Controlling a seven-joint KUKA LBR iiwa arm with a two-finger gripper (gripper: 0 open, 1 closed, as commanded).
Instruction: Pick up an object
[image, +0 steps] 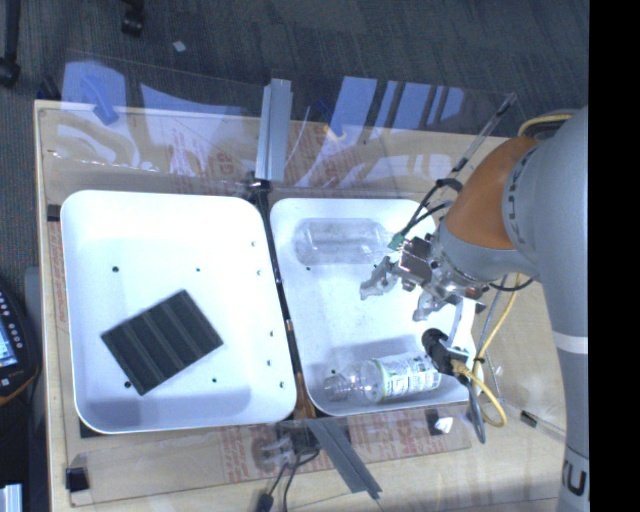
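Nearest the lower edge of the frame, in the right bin (300, 330), a clear plastic bottle with a printed label (385, 380) lies on its side along the bin's near wall, cap end toward the lower left. It is the closest candidate for me to lift, and nothing touches it.

Just above it, right of centre, my gripper (385, 278) hangs over the bin floor, reaching in from the right. My 2 fingers stand apart, with nothing between them. So I judge the step in hand to be the approach: I am over the bin, between 2 possible targets, and have not yet closed on anything.

Farther up, near the bin's top wall, a second clear bottle (340, 242) lies on its side, faint against the white. It sits just beside my fingertips, to their upper left, apart from them.

In the left bin (75, 300), a dark ribbed panel (162, 341) lies flat and tilted, well apart from me.

My next move, as I judge it, calls for picking 1 bottle, turning my fingers across its round body, and descending low enough to straddle it before closing. Clear, round plastic may roll or slip out.
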